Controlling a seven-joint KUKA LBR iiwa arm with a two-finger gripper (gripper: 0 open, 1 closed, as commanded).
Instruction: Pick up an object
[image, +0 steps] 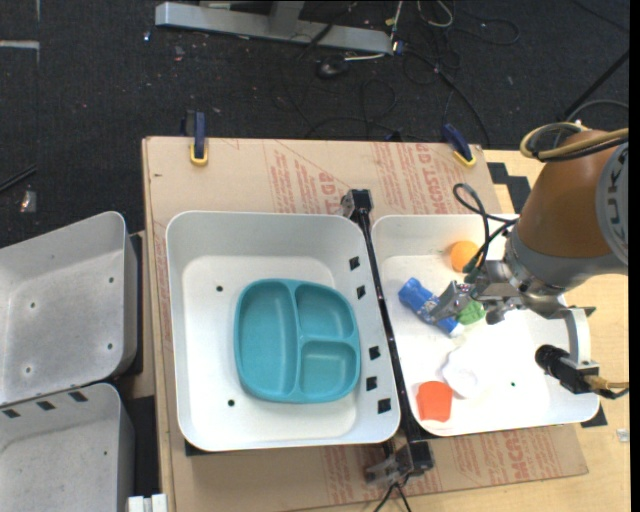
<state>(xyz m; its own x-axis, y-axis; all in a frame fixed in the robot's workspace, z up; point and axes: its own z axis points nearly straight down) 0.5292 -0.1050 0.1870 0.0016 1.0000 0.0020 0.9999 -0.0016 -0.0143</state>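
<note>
The arm (575, 215) reaches in over the right bin (520, 412), its orange band above the bin's far right corner and its wrist angled down toward the bin's middle. The pincer (458, 300) sits low among a small cluster of things near the middle of that bin; whether it is wide, narrow or gripping anything I cannot tell, since dark metal parts and the objects overlap there.

Just at the pincer's tip lies a blue object (420, 297), tilted, its lower end touching or nearly touching the tip. A green object (470, 313) lies right beside it, partly under the wrist hardware. An orange ball (461, 254) rests nearer the far edge of the right bin, close to the arm. A white round piece (462, 378) lies toward the near edge, and an orange-red cup-like object (434, 401) stands just beside it at the near left corner.

The left bin (200, 400) carries a teal divided plate (297, 341) with three compartments, lying flat in its middle. Both bins rest on a brown board on the bench (270, 170).
</note>
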